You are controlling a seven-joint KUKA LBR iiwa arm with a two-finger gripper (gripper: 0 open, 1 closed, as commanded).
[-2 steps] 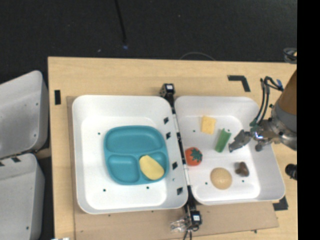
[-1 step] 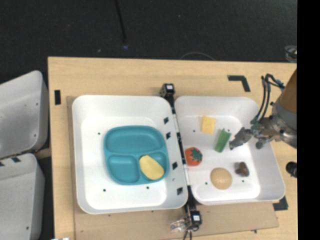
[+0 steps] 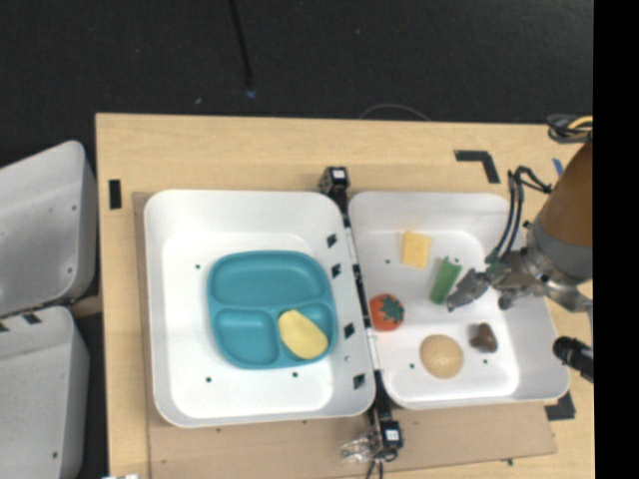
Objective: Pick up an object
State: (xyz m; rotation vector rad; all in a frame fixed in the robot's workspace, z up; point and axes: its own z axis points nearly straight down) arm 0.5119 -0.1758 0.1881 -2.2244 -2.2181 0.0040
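While fingers (image 3: 467,292) hover, spread unclear, green block (image 3: 445,279) lies just beside: oblong, tilted, bright.

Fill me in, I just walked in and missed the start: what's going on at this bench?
A grey robot arm reaches from the right over the right bin, its gripper low beside a green block. Nothing is visibly held. That bin also holds a yellow block, a tomato-like toy, a tan ball and a small brown piece. The left bin holds a blue divided plate with a yellow item in one compartment.
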